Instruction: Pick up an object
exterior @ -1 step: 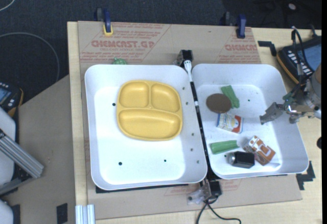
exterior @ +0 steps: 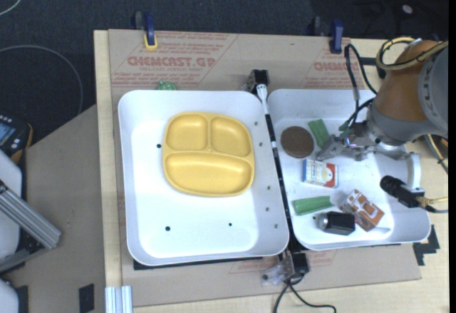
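Note:
My gripper (exterior: 340,145) reaches into the right bin (exterior: 399,233) from the right, low over its upper middle. It hangs just right of a green block (exterior: 318,132) and just above a small white box with blue and red print (exterior: 320,173). Left of the green block lies a brown round disc (exterior: 296,140). Toward the front of the bin are a green bar (exterior: 312,204), a black object (exterior: 337,222) and a brown and white patterned object (exterior: 363,208). Nothing shows between the fingers.
The left bin (exterior: 142,183) holds a yellow divided plate (exterior: 208,155). The grey arm with its orange band (exterior: 399,90) covers the right bin's far right side. Blue clamps (exterior: 149,25) stand at the board's back edge.

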Available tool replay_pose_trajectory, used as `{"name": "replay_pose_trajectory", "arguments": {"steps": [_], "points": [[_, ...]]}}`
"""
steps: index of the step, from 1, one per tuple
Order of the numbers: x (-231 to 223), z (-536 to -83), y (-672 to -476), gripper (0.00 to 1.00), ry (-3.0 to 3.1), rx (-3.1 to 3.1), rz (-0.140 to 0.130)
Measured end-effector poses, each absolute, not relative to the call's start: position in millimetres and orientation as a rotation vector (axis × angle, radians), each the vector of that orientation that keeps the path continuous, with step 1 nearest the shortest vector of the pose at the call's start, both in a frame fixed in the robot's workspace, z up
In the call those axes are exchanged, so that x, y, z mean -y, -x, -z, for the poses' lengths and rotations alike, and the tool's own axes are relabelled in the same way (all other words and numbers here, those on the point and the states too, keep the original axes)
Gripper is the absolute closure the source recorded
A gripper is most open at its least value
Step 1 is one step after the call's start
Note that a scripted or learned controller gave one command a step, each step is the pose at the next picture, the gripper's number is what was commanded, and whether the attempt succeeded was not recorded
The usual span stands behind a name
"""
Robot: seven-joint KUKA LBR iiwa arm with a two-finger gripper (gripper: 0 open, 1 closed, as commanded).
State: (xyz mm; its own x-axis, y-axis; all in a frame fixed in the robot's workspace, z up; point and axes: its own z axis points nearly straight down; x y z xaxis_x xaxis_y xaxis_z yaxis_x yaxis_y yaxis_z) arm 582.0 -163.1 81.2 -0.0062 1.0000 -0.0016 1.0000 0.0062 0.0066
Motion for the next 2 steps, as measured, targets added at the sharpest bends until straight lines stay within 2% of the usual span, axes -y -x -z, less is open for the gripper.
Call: {"name": "replay_pose_trajectory", "arguments": {"steps": [1,2], "points": [[88.6,-146.1,-660.0,0.0,-2.204,-2.225,-0.014],[36.2,-343.5,-635.6,0.0,-2.205,-2.219,-0.022]]}}
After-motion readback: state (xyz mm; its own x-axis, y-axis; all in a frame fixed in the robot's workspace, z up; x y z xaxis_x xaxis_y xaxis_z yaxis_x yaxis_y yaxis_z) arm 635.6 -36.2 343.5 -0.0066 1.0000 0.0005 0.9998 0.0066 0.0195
